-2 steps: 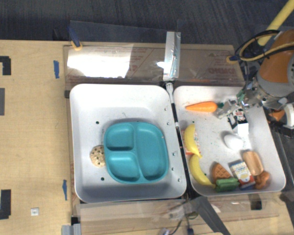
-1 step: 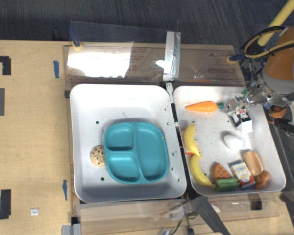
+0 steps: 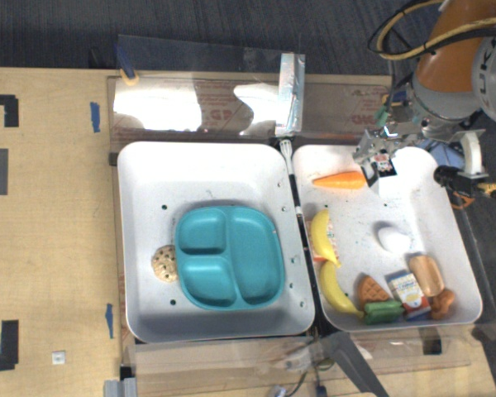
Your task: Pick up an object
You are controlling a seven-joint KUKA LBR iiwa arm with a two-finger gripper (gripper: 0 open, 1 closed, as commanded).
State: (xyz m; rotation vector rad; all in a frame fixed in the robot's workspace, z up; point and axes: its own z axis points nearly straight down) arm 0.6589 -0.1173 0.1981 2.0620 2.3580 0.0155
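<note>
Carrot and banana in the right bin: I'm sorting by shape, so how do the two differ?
The carrot is orange, while the banana is yellow. The carrot is straight and tapers to a point at the left; the banana is curved. The carrot lies crosswise near the bin's far end, next to the gripper; the banana runs lengthwise along the bin's left wall. The banana looks the longer of the two. Both lie flat in the right bin.

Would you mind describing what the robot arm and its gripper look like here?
The arm is grey with a rounded orange section above the wrist; yellow and black cables loop around it. The gripper is small, metallic grey and black, with wiring at its base.
</note>
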